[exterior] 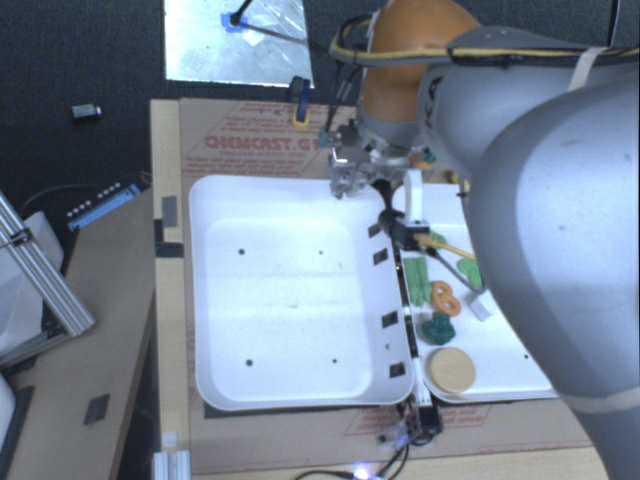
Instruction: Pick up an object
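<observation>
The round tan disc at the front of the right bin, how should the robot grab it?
The tan disc seems to lie flat near the right bin's front edge, so probably come straight down from above and pinch across its round rim. The teal piece sits close behind it, so placing the fingers on its left and right sides looks safest.
</observation>
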`<state>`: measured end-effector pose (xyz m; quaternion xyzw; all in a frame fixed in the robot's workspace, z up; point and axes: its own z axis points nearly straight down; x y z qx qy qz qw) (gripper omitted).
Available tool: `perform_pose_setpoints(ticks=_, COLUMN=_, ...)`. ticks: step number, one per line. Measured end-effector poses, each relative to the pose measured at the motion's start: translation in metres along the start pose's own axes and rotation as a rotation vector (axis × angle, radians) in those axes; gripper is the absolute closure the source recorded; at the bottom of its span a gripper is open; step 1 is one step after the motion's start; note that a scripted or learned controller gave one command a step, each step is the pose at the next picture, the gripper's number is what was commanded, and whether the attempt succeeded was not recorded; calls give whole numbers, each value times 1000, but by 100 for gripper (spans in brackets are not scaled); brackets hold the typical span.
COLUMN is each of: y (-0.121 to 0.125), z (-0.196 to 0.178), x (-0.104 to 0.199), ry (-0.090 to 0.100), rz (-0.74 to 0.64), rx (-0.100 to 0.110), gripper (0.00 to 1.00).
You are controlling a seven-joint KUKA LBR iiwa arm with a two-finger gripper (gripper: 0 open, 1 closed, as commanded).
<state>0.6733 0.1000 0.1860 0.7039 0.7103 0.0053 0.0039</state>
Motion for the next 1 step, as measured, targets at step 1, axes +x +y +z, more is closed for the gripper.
perform_pose_setpoints(ticks=1, y=-9, z=-13, x=41, ry=0, rz=2, rx=10, gripper=100)
